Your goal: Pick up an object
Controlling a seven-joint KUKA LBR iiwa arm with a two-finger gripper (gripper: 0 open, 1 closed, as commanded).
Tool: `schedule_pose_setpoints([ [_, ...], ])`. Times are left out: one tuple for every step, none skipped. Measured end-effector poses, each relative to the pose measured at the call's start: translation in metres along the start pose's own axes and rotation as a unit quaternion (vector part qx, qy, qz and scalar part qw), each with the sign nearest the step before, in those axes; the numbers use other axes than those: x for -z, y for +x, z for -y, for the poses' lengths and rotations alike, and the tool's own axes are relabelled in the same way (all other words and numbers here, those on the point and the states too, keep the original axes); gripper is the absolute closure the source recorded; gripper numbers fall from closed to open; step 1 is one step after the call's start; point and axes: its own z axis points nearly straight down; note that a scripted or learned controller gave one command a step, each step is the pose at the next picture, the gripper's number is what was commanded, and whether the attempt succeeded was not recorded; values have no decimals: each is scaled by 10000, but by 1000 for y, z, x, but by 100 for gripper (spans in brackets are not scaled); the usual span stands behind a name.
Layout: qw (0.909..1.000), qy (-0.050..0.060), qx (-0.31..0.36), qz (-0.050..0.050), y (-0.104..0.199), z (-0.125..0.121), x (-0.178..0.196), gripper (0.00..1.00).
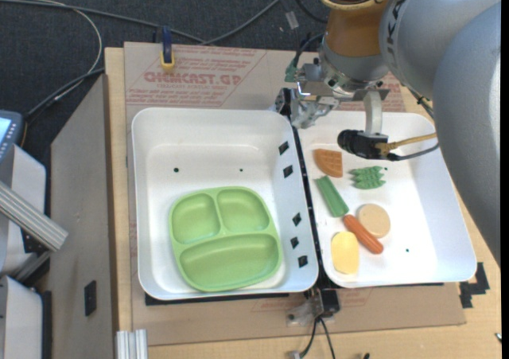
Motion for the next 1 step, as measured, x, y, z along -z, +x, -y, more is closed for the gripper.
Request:
schedule_pose_setpoints([
  [10000,-2,-1,-2,53,-8,-7,100],
])
